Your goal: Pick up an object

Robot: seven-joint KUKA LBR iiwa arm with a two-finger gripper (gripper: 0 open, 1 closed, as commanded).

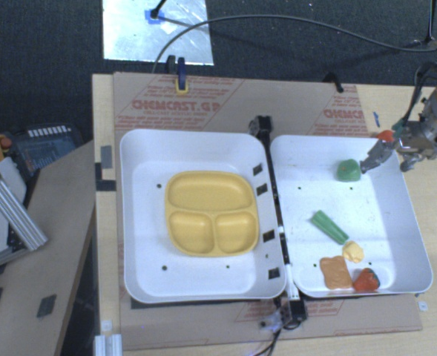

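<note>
The green lump (347, 170) is lying near the far wall of the right bin (403, 221), loose on the floor, so it looks like the likeliest pick. The gripper (385, 154) is hanging just beside it at the lump's right, holding nothing; its spread cannot be told. A green stick (329, 226), yellow piece (353, 252), orange slab (335, 272) and red piece (366, 279) are clustering nearer the front. The left bin (140, 213) is carrying a yellow tray (209, 212). Both bins are sitting on a brown board (218, 99) over dark carpet.
</note>
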